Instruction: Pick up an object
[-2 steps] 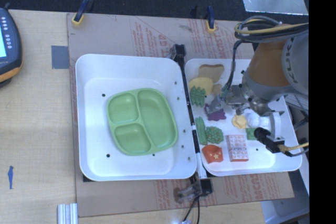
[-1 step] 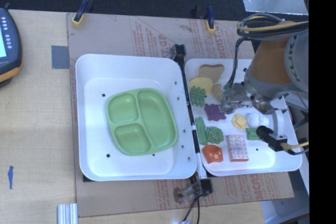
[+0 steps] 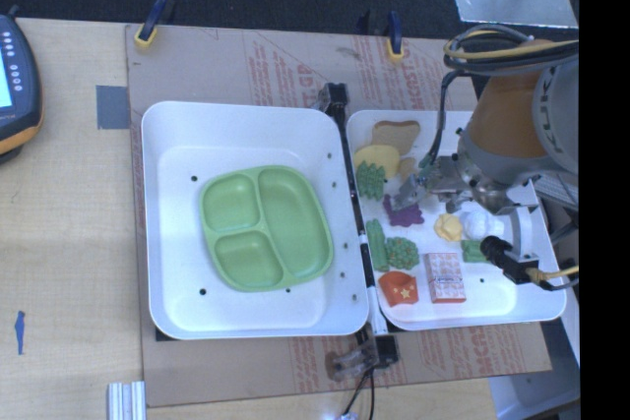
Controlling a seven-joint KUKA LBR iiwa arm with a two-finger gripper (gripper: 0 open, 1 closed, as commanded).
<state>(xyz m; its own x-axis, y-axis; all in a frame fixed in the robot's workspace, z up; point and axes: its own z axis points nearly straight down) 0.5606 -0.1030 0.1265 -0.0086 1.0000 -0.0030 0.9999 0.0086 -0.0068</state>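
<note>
Purple toy (image 3: 403,210) under the hand (image 3: 429,180), long axis level across bin.

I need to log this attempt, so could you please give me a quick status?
Gripper low over right bin, near purple toy. Nothing seen held. Toys crowded close: green broccoli, yellow piece.

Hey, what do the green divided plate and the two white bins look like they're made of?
The green divided plate looks like moulded plastic with a matte finish: even colour, soft rounded ridges between its three compartments. The left bin and right bin look like thin formed plastic, smooth and slightly glossy, with rounded corners; that's a guess from looks alone.
</note>
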